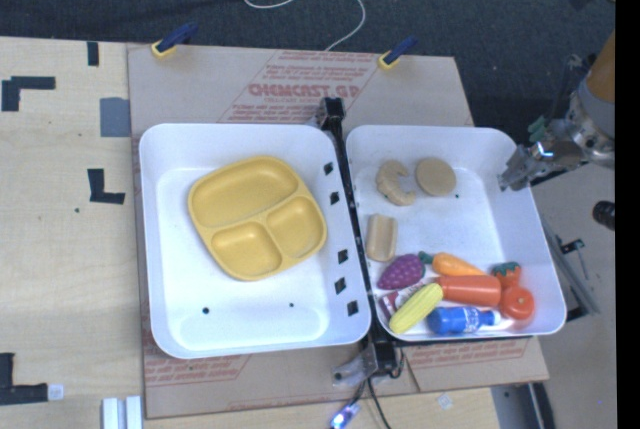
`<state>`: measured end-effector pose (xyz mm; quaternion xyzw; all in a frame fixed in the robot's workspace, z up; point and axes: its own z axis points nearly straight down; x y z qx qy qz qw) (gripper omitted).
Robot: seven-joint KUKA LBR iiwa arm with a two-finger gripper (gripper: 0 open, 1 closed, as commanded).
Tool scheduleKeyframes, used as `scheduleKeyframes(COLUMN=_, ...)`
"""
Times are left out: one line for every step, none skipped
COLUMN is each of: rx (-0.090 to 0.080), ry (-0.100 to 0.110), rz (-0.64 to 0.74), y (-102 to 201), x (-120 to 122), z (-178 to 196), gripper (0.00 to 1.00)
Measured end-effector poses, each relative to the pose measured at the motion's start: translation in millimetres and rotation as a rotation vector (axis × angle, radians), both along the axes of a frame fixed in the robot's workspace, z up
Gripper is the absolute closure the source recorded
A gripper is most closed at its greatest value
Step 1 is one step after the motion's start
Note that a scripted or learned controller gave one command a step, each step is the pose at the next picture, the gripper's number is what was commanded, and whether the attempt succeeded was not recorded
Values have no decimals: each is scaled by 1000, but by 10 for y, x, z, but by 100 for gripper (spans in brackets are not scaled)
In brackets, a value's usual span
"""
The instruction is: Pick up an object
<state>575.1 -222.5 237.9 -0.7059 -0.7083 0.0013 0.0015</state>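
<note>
Gripper hung over the right bin's right rim, holding nothing, its spread impossible to judge, while toy food sat in that bin: two cookies, bread slice, grapes, carrot, corn, tomato.

two white bins, one yellow tray, nine toy foods

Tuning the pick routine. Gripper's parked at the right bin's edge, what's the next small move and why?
Probably move the gripper left and slightly toward the round cookie. It sits at the right bin's right rim, not over any object, and the cookie lies apart from the crowded toy food along the bin's near edge, so it looks like the easier target.
</note>
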Motion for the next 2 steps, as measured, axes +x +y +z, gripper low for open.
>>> scheduleKeyframes(rx=-1, ry=-3, rz=0, y=2, x=-7, z=146, gripper=100)
scheduleKeyframes(rx=-2, ry=-20, rz=7, y=840, x=58, z=1681, gripper=100)
